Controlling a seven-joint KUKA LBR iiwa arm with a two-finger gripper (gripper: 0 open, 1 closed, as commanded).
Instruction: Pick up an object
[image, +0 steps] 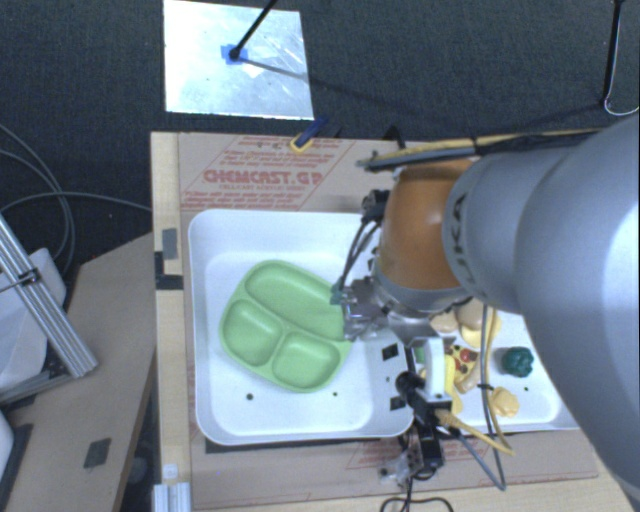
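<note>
— Where the arm (520, 230) reaches in from the right, what lies below it?

— Its wrist hangs over the divide between the two white bins. The pincer (357, 312) sits at the right edge of the green divided tray (283, 325), which lies flat in the left bin (215, 410).

— Pincer state?

— Cannot tell; the wrist hides it.

— Contact with the tray?

— Appears touching or just beside its rim; not resolvable. Small items, a dark green piece (517, 361) among them, lie in the right bin (545, 405), near the cables.

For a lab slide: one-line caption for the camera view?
KUKA arm reaching over two white bins, beside a green divided tray in the left bin.
</note>
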